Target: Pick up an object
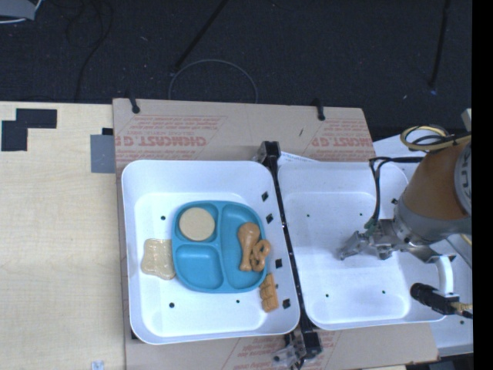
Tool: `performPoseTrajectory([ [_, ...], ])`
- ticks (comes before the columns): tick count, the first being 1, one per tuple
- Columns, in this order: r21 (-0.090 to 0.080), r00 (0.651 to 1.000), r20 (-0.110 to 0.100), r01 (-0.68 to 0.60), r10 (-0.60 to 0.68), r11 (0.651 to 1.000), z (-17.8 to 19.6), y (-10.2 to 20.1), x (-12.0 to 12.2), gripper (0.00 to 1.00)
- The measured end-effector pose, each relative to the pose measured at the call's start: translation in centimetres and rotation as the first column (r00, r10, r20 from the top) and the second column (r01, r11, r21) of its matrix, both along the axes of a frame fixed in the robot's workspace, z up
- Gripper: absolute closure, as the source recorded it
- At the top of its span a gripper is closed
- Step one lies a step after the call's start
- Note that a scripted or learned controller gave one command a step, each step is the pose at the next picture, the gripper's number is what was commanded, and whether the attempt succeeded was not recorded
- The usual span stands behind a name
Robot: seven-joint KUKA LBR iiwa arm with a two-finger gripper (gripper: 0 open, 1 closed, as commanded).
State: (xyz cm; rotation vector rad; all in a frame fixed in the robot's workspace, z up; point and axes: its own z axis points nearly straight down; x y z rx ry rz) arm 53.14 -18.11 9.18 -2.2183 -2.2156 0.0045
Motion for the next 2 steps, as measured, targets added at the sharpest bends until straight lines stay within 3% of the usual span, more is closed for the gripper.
performPoseTrajectory([
  [1,-0.001,1.000,0.001,0.004,-0.004,1.000,1.2,-0.1,0.0,1.00],
  [2,-0.002,1.000,0.006,0.005,-0.005,1.000,5.4,-0.4,-0.2,1.00],
])
